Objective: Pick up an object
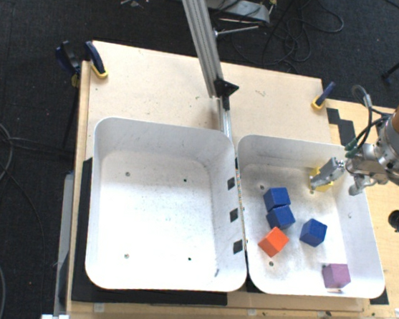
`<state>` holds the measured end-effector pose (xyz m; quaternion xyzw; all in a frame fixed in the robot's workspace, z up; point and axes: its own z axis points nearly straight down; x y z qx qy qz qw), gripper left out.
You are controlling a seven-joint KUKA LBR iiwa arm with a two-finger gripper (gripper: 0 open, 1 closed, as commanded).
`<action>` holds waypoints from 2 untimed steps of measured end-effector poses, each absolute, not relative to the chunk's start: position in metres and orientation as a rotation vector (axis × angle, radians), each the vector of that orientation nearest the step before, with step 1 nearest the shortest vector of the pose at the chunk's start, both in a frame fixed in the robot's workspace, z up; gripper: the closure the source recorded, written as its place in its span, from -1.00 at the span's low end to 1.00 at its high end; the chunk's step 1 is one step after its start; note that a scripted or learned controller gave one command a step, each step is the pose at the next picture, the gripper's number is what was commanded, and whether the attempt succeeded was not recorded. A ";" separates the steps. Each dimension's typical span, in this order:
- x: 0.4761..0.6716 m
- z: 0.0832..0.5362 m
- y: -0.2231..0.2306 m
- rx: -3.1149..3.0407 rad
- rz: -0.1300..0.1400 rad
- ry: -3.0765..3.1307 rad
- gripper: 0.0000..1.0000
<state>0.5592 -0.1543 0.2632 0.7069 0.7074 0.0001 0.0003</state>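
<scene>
the gripper (340, 177) looks open with nothing in it, though it is hard to tell, hanging over the right bin (371, 234) well above the blue blocks (277, 198), so it might close on air and miss them.

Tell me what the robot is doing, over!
Gripper open, above right bin's far end, holding nothing. Blue blocks, orange block nearby. Nothing blocking.

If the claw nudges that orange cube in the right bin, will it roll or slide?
The small orange cube has flat faces, so it probably slides rather than rolls. It looks rigid and likely light. Two blue cubes crowd its upper side, so a push there may jam.
</scene>
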 end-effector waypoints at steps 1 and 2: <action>0.587 0.169 -0.120 2.220 -0.005 2.232 -1.00; 0.596 0.092 -0.103 2.217 -0.002 2.225 -1.00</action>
